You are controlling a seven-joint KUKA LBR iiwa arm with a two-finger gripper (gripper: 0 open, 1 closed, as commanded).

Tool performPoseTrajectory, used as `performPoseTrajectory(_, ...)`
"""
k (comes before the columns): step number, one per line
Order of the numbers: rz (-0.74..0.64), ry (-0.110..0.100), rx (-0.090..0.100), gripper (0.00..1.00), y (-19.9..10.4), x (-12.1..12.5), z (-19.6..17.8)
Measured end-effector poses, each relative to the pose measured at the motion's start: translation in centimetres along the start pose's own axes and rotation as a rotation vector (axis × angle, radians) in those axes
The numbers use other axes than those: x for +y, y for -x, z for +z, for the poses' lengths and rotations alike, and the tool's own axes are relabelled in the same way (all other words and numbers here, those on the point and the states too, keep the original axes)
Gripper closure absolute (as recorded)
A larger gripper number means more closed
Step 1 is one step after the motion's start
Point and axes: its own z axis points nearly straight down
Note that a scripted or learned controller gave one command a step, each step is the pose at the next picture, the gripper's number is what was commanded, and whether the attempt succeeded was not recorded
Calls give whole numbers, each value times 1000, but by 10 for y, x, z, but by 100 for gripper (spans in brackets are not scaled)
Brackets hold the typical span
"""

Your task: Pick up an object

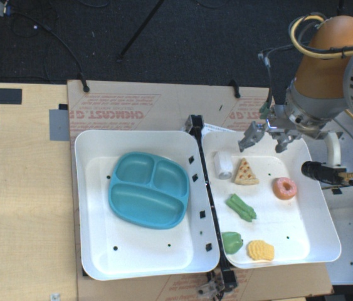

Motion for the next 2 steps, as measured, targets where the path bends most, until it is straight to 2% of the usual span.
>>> performPoseTrajectory(2,1,-4,0,0,-4,5,89)
